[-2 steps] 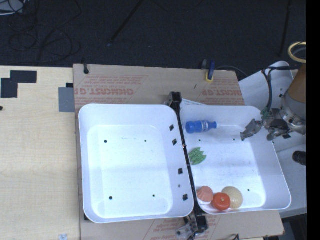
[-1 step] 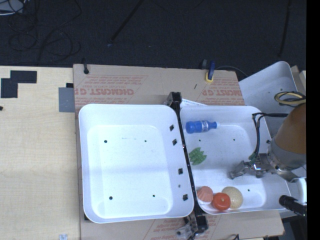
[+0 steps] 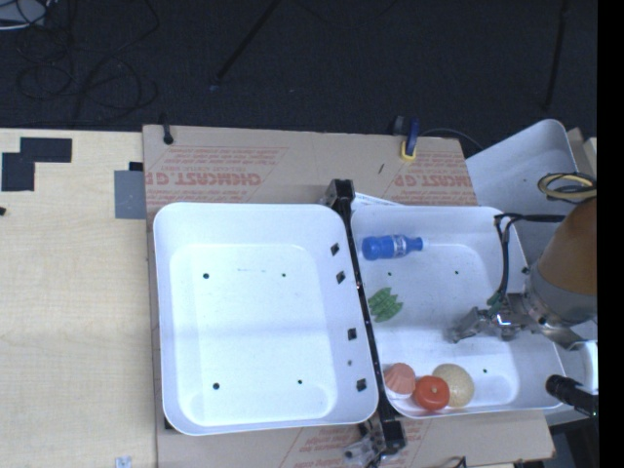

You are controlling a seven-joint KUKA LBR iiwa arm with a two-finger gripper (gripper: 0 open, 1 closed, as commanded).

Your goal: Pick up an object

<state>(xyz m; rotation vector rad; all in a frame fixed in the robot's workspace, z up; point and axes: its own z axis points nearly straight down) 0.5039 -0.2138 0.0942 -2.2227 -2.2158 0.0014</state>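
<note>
While the grey arm [image 3: 570, 261] with its orange band reaches in from the right edge of the view, its gripper [image 3: 460, 331] hangs low over the floor of the right-hand white bin [image 3: 468, 232], pointing toward the middle of the bench. Whether the metal tips are spread or pressed together cannot be told at this size, and nothing is seen between them.

Up and to the left of the gripper, a blue bottle [image 3: 392, 247] lies on its side near the far wall of the same bin. Closer in, directly to the gripper's left, a small green leafy piece [image 3: 385, 305] rests on the bin floor beside the divider. Below the gripper, in the near corner of that bin, three round things sit clustered together: a pinkish-white one [image 3: 399, 378] on the left, a red-orange one [image 3: 431, 392] in the middle and a pale tan one [image 3: 455, 382] on the right, each touching its neighbour. All of them lie apart from the gripper.

Farther to the gripper's left, past the black clips along the shared edge, sits the second white bin [image 3: 166, 261]. Both bins rest on a sheet of brown cardboard [image 3: 244, 169] with red printing.
</note>
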